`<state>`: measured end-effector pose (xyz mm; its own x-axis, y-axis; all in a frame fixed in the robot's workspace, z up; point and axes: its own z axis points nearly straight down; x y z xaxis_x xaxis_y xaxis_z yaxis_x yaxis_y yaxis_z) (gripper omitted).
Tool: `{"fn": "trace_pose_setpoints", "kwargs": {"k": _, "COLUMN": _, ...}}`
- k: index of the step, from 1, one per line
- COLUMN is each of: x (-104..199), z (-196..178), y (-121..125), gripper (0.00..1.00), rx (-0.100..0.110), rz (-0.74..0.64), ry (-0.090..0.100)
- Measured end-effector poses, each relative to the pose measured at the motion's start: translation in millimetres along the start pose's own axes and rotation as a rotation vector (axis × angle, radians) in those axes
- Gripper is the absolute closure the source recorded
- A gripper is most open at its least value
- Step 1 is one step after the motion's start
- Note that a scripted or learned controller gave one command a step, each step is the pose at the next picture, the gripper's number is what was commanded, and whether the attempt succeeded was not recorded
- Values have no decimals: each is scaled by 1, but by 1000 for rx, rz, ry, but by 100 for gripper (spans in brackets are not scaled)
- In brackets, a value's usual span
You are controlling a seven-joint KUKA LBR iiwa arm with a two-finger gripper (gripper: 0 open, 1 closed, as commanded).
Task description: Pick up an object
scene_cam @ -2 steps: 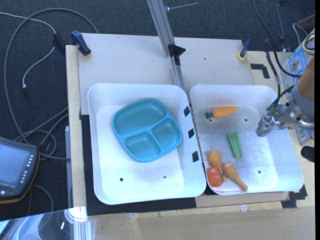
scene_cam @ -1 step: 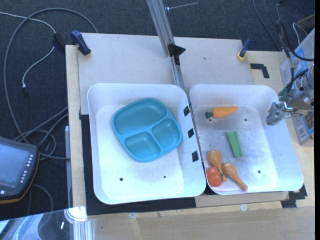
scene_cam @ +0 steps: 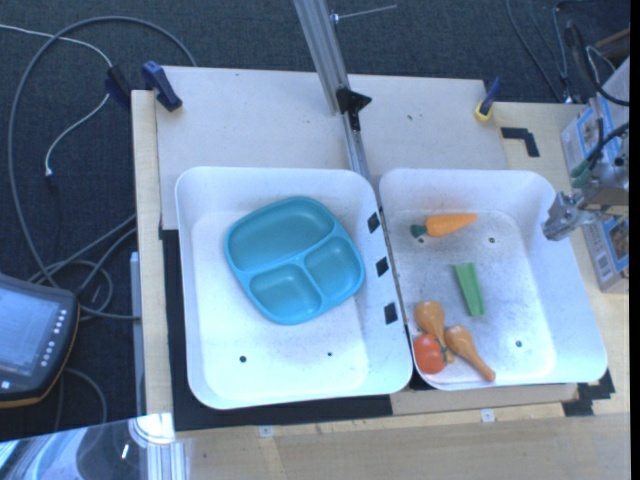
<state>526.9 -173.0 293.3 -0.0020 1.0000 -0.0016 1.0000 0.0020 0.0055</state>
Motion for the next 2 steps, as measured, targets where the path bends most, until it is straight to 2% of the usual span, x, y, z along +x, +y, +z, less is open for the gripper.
{"fn": "trace_pose_setpoints", "kwargs": {"k": 2, "x": 93, "z": -1, "y": 34, "gripper": 100, "rx": 2, "rz": -5, "ry": 3}}
